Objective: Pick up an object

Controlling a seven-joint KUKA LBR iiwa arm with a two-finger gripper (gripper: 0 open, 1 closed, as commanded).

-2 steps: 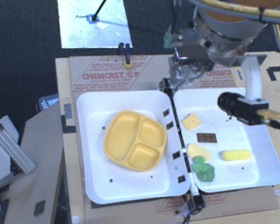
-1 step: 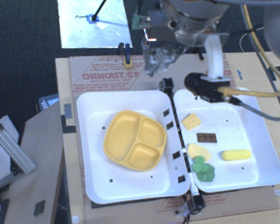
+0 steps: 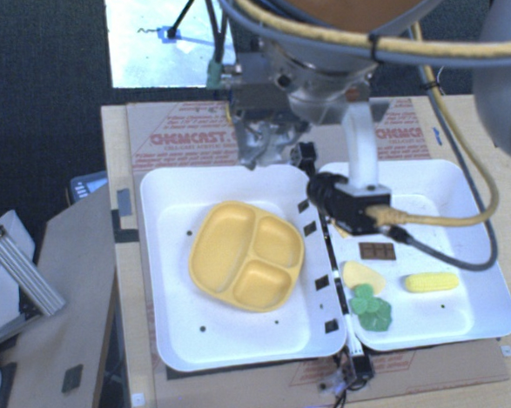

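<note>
The bench is seen from one fixed camera set above it, tilted down on the two shallow white plastic bins [image 3: 167,248]; the grey arm [image 3: 348,27] is viewed close overhead

yellow divided plate [image 3: 246,255] in left bin [image 3: 169,274], corn [image 3: 431,281], green toy [image 3: 371,309] in right bin [image 3: 481,314]

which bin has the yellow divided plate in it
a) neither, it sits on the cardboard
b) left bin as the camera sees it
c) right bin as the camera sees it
b) the yellow divided plate lies in the left bin, while the right bin holds the corn cob and other small toy foods.
</note>
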